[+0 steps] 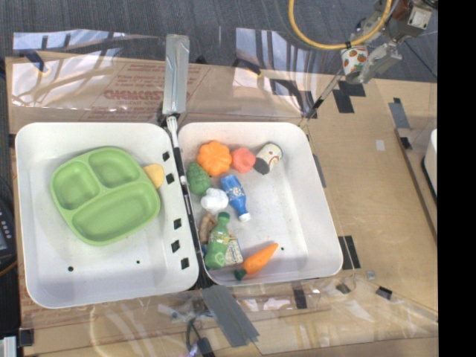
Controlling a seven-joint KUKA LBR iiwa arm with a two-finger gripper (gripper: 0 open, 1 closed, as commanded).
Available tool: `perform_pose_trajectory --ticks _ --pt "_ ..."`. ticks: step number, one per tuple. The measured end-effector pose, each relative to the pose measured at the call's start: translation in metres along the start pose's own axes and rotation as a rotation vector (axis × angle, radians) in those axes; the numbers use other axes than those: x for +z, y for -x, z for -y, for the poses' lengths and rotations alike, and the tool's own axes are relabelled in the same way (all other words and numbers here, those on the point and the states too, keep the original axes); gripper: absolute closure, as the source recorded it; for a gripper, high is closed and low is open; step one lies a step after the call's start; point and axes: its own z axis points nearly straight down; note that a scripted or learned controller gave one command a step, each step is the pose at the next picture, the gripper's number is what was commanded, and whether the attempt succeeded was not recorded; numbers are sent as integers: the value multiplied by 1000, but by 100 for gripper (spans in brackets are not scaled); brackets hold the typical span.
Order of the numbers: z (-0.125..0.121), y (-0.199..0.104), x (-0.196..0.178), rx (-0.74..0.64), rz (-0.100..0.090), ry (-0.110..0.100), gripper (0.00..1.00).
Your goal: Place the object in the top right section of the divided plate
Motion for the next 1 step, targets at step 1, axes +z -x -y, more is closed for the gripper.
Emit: perform_pose_trajectory --ticks 1 --pt "5 -2 -10 -7 -16 -13 100"
